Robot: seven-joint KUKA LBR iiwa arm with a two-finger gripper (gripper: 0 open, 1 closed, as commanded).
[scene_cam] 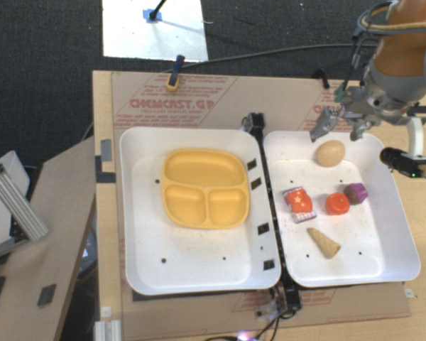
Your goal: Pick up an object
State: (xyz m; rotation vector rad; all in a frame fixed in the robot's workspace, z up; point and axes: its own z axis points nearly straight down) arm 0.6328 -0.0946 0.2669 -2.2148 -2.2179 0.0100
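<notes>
While poised, gripper [340,128] above egg [330,153]

Dark speckled floor [42,48] far and left; white sheet [153,38] on it; tan counter [106,105]; aluminium rail [14,201] near left.

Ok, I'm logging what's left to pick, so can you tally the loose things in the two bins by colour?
Yellow: 1, the divided plate in the left bin
Tan: 2, the round piece and the cone
Red: 2, the small packet and the round piece
Purple: 1, the small block
Total: 6, with five in the right bin
</notes>
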